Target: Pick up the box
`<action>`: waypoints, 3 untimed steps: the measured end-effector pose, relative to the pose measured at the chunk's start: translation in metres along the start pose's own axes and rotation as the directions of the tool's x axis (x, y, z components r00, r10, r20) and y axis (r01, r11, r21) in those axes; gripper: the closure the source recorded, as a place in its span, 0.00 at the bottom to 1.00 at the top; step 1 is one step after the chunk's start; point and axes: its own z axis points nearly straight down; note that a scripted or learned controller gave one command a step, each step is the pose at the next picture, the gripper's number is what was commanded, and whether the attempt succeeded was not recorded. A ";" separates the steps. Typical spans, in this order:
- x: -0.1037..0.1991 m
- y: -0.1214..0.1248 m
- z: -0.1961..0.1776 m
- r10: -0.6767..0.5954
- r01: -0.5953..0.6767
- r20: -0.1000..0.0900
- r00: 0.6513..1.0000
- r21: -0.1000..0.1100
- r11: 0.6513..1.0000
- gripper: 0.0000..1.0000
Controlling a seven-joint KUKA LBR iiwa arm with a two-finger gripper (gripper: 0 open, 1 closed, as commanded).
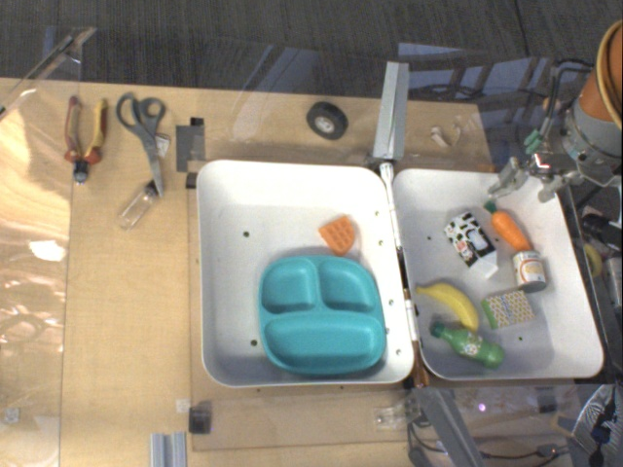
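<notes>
So the grey arm with the orange band (605, 76) is mostly cut off at the upper right; what's visible of its gripper (533, 175) sits over the far right corner of the right white bin (574, 358). Two pale metal prongs splay out there with a wide gap between them, so the jaws look open with nothing between them, though it's small and a bit cluttered with cables.

The small black-and-white patterned box (470, 238) lies tilted in the upper middle of the right bin, well clear of the gripper. Just to its right is an orange plastic carrot with a green tip (508, 227), and below that a little can with a reddish label (531, 269), too blurry to read. A speckled flat packet (509, 309) sits near the can, a yellow banana (451, 302) lies left of it, and a green bottle (469, 345) rests on its side near the front edge.

The left white bin (226, 261) holds a teal plastic divided tray (321, 316) and a small orange ridged piece (339, 233) just beyond the tray's far edge; hard to say what that is.

Out on the wooden surface (117, 339): red-handled pliers (83, 134), grey scissors (144, 129), a roll of black tape (327, 120). A glare washes out the left side.
</notes>
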 end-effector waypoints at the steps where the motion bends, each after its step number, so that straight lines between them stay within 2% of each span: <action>1: -0.011 -0.061 0.092 0.060 -0.060 0.006 0.998 -0.030 0.998 0.00; 2: 0.031 -0.031 0.104 0.242 -0.241 0.002 0.970 -0.036 0.970 0.00; 3: 0.035 -0.024 0.088 0.234 -0.233 -0.004 0.972 -0.054 0.971 1.00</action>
